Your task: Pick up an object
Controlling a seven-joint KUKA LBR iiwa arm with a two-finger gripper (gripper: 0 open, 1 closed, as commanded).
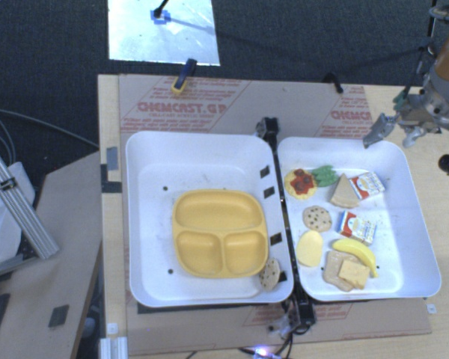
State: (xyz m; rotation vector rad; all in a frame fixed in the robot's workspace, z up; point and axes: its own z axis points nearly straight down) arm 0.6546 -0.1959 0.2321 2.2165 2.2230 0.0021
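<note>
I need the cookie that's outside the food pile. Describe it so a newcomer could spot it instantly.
Start at the left white bin, the one holding the yellow divided plate. Go to that plate's near right corner: the cookie lies there on the bin floor, touching the plate's edge. It is the lone food item in this bin; the other cookie sits in the right bin.

Arm (447,66), upper right of my frame: I log an orange band, grey metallic wrist below, dark cable above, pale grey gripper (395,129) fingers.
</note>
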